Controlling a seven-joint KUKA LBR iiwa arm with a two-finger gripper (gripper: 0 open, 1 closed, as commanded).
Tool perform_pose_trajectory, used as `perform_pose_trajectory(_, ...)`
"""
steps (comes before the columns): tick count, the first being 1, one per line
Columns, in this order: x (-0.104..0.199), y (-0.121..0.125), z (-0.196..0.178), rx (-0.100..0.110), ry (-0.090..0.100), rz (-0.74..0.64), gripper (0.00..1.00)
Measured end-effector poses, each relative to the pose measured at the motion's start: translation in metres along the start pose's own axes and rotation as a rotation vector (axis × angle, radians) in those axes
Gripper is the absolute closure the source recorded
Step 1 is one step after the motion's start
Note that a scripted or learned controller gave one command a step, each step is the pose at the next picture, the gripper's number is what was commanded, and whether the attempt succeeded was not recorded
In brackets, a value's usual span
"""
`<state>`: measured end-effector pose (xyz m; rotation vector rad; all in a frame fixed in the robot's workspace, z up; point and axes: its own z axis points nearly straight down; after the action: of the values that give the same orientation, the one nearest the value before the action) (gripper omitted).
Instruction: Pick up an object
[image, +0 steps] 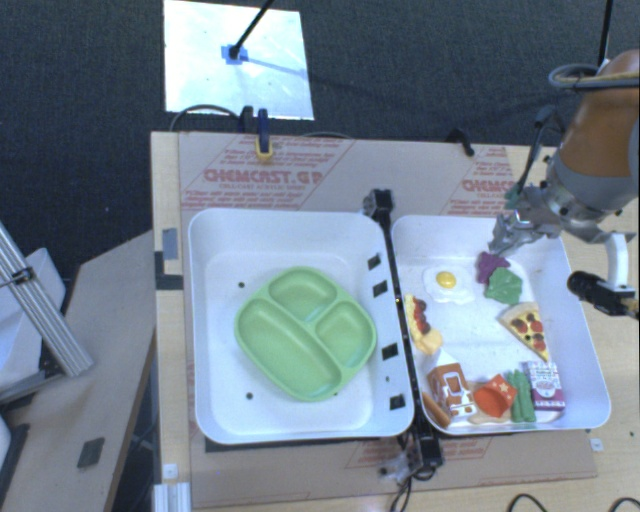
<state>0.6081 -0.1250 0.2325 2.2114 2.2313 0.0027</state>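
Observation:
My gripper (503, 243) hangs over the back of the right bin (590, 340), its fingertips just above a purple toy (489, 265). A green leafy toy (504, 285) lies beside the purple one. A fried egg (446, 283) rests to their left. A pizza slice (526, 328) lies nearer the front. Along the bin's front are a yellow piece (427, 338), an orange-and-white carton (450, 390), a red-orange toy (492, 398), a green vegetable (522, 395) and a pink packet (545, 385).
The left bin (215, 250) holds a green divided plate (305, 332). A black divider with clips (392, 310) runs between the bins. A black fixture (598, 292) sticks in at the right bin's right rim. The arm's orange band (605, 125) sits above the back right corner.

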Motion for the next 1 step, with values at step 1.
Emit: perform_pose_trajectory(1,0.0481,0.0010,0.0095,0.000,0.000,0.000,1.00)
